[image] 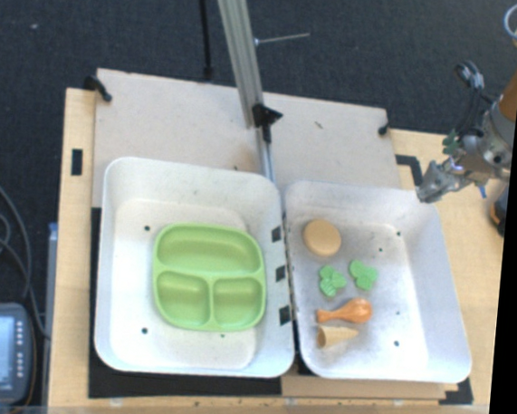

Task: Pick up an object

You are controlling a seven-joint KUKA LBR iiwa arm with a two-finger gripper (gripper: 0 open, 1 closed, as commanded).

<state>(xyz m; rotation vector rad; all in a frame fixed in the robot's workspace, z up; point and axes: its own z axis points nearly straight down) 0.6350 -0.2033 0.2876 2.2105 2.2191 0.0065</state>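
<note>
Gripper (431,185) at far right, just over the upper right rim of the right bin (435,264), hanging from the wrist at the frame edge. Spread or pressed together: cannot tell, too small and blurred. Nothing seen between its tips.

Right bin, left half, well apart from the gripper:
- round tan disc (323,237) near the upper left
- two small green pieces (330,281) (364,274) side by side below the disc
- orange drumstick-shaped toy (346,312) lying flat below the green ones
- tan cone (336,336) just beside and below the drumstick, close to touching

Left bin (119,234): green three-compartment tray (208,277) lying flat in the middle.

Slanted metal pole (245,64) from top of frame down to the seam between bins.
</note>
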